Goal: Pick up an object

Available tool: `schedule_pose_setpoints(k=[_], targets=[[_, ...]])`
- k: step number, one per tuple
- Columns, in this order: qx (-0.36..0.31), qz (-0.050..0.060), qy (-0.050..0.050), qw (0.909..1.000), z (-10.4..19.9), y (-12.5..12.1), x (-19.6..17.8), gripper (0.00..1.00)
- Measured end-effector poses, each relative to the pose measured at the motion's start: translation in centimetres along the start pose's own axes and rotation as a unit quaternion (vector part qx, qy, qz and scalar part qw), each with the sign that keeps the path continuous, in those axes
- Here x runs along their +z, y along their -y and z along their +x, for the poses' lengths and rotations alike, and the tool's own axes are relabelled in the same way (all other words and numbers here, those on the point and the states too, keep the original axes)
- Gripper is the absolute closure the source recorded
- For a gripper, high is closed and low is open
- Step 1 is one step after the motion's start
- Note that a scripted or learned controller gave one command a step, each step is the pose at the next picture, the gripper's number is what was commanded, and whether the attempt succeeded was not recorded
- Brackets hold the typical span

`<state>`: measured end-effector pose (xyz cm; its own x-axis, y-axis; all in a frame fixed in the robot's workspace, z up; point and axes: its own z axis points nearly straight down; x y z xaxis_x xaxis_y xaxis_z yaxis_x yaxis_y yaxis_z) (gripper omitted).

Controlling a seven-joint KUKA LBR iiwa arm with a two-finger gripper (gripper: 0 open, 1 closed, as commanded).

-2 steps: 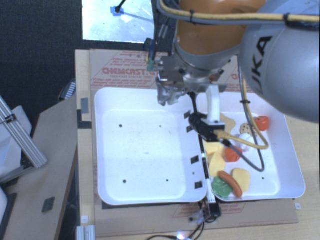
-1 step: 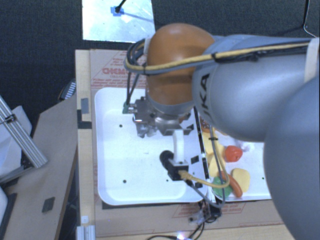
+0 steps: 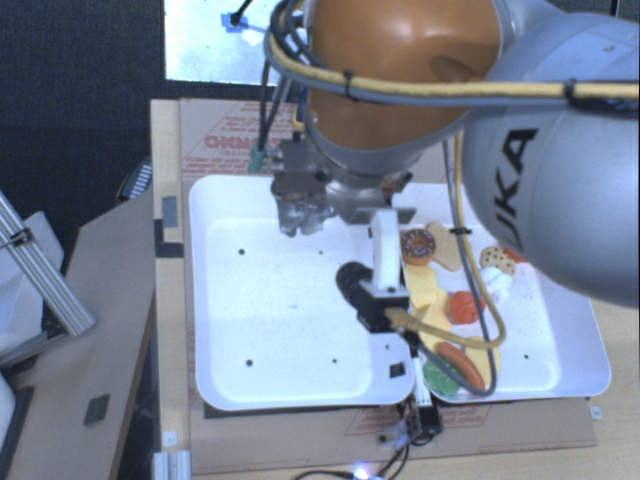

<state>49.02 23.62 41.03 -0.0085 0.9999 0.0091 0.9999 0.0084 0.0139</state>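
Hanging over the left bin (image 3: 250,308) near its far edge, the tool (image 3: 300,208).
Whether it is clenched or released cannot be told; a red piece (image 3: 463,306) and a green piece (image 3: 437,378) lie along the right bin's (image 3: 560,353) left side.

The left bin (image 3: 250,298) is white with a few small dark specks; the right bin (image 3: 570,353) is plain white. Its pieces: a brown disc (image 3: 417,246) with red marks, a yellow slab (image 3: 425,290), an orange-red lump (image 3: 463,307), a red sausage shape (image 3: 460,361), a green piece (image 3: 438,379). The cardboard (image 3: 235,133) is tan with red print.
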Motion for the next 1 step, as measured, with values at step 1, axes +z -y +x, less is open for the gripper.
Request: schedule_pose_setpoints(k=[1], targets=[[0.002, 0.000, 0.001, 1.0000, -0.70, 0.19, -11.30, 1.00]])
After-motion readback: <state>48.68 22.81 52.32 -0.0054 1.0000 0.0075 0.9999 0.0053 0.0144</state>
